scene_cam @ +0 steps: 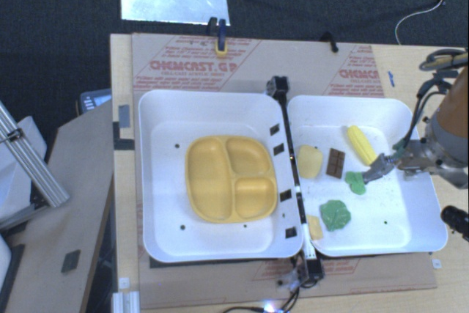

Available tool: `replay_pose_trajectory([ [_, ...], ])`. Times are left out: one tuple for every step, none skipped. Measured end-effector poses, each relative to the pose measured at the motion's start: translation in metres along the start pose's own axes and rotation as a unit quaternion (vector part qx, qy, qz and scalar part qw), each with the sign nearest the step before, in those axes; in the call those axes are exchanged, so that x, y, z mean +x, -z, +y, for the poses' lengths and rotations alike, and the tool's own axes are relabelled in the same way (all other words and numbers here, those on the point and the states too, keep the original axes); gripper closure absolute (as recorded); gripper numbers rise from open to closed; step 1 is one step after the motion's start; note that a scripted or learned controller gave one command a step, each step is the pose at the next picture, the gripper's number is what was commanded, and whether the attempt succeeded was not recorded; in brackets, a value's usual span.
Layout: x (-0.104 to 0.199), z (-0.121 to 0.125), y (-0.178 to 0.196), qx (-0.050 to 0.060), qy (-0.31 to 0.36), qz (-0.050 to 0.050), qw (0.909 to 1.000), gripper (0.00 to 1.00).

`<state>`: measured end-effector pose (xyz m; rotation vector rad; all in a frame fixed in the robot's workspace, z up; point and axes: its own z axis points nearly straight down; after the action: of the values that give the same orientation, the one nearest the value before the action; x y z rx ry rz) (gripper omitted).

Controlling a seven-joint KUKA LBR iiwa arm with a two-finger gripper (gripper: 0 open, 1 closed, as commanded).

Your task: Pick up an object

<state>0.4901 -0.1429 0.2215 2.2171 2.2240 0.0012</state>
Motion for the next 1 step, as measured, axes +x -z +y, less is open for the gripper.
replay_pose_trajectory([
  [0.0134, 0.0012, -0.1205, 0.005, 0.0, 0.002, 1.0, 0.0],
])
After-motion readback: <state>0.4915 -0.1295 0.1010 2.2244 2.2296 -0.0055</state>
